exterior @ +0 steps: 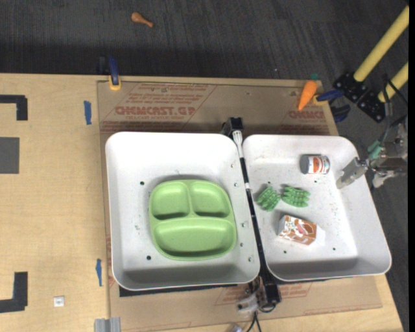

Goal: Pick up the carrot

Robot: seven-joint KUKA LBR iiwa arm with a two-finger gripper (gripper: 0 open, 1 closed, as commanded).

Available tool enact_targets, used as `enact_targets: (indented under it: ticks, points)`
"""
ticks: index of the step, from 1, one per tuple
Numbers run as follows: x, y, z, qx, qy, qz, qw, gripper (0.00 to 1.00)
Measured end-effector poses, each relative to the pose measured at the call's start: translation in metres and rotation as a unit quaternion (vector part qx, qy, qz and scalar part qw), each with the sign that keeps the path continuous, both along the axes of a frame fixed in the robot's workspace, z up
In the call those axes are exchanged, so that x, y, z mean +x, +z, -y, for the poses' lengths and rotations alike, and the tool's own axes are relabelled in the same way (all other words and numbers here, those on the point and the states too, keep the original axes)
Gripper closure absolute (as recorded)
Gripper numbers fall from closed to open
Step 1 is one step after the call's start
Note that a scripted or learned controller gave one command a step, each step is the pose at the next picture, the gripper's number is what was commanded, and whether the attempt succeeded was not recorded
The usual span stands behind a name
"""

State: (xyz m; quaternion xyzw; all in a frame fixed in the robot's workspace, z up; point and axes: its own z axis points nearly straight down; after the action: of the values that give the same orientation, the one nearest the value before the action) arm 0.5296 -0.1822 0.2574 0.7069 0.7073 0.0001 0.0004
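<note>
Carrot (307, 94) lies on the cardboard sheet (194, 104) beyond the right bin (363, 253), just past that bin's far rim and close to a blue clamp (329, 96); it is small, orange with a green tip, and its shape is hard to read. At the right bin's right-hand rim sits the gripper (355, 171), much of it cut off by the frame edge and blurred against the arm's grey metal, so whether it is wide or narrow cannot be told. A pale part of it reaches over the bin's rim; nothing can be seen held there. The carrot is well apart from it, on the far side of the bin.

Inside the right bin lie a small tin can (315, 164) on its side near the far wall, two green leafy toy vegetables (283, 196) near the divider, and a crumpled snack packet (297, 230) nearer the front. The left bin (123, 194) holds a green divided plate (192, 217). A second small orange object (141, 19) lies on the dark floor far beyond the bins, too small to identify.
</note>
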Motion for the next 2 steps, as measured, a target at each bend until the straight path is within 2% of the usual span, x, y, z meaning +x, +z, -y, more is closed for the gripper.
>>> enact_targets:
  ticks: [1,2]
  points:
    - [0.006,0.122,0.042,-0.0010,0.072,0.001,0.9974,0.00]
    - [0.011,0.155,0.042,-0.0009,-0.074,0.001,0.9973,0.00]
